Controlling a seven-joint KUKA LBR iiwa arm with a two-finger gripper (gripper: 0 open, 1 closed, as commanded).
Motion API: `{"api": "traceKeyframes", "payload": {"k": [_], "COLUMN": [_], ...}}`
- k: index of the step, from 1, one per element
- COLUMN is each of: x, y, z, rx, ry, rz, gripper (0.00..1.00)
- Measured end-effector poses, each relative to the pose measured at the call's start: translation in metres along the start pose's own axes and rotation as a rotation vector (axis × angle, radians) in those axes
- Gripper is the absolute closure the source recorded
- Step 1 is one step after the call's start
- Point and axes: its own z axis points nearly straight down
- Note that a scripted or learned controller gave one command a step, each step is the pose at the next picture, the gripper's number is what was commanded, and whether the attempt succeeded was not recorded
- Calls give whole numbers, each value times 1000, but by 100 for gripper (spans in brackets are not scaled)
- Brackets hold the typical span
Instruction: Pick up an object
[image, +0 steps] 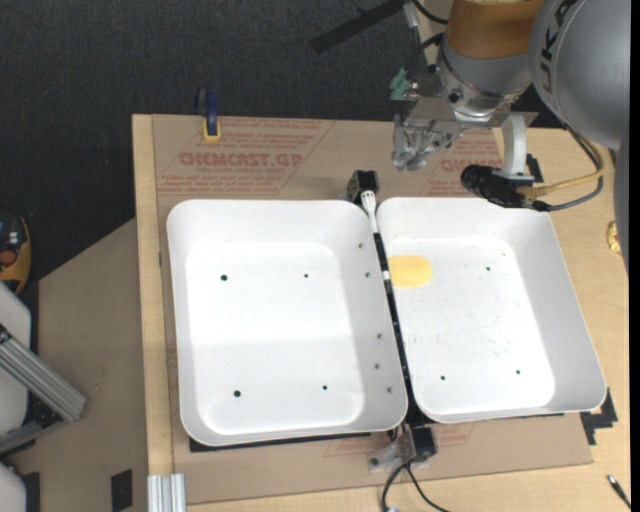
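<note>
The yellow object (410, 271) lies in the right bin (560, 300), hard by its left wall, long axis running across. I see my gripper (412, 152) hanging beyond the bin's far rim, nothing grasped; I must bring it nearward and down.

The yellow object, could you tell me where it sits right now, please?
The yellow object lies in the right bin, near that bin's left wall, beside the black divider between the bins.
</note>
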Motion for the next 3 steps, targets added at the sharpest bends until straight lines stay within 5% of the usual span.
{"api": "traceKeyframes", "payload": {"k": [1, 2, 3], "x": [92, 27, 87], "y": [-22, 1, -1], "z": [44, -8, -33], "rx": [11, -3, -1], "ry": [4, -2, 2], "rz": [-7, 7, -3], "gripper": [100, 100, 100]}}
